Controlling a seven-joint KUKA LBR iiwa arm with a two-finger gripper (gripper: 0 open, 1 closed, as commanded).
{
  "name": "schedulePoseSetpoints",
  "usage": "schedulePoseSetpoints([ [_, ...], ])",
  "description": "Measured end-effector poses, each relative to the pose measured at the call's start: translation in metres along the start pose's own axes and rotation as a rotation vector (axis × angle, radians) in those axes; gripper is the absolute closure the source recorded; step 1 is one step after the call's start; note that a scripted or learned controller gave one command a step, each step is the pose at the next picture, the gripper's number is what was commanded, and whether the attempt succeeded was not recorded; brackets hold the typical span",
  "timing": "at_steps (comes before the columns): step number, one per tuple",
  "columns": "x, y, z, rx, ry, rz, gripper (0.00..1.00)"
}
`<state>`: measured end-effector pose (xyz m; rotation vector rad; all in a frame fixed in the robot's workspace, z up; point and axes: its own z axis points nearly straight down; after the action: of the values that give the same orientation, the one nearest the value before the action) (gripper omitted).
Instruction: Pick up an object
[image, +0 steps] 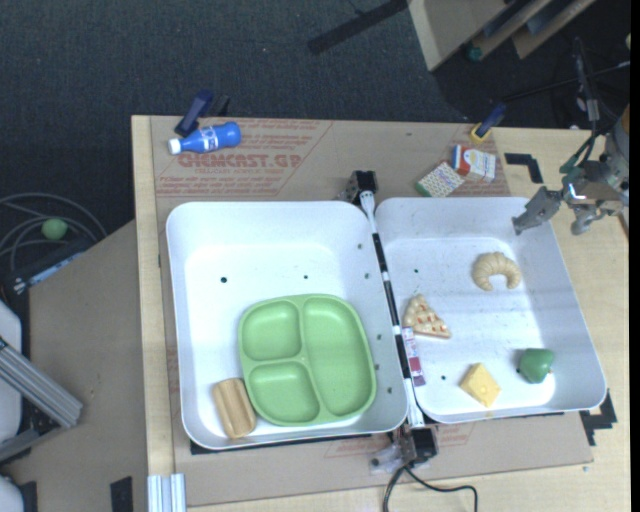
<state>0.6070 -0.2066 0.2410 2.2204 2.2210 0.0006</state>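
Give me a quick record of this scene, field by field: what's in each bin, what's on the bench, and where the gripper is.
left bin: green tray with three compartments; tan bread piece beside its near left corner
right bin: croissant, pizza slice, cheese wedge, green item
bench behind bins: blue bottle, small cartons
gripper: open, above the right bin's far right corner, holding nothing
task status: nothing picked up yet
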Motion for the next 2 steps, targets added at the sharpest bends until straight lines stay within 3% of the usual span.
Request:
schedulePoseSetpoints([
  [1,-0.016,-0.023,0.124,0.003,0.003,0.0,0.0],
  [2,-0.012,-0.075,0.157,0.005,0.011,-0.004,0.0],
])
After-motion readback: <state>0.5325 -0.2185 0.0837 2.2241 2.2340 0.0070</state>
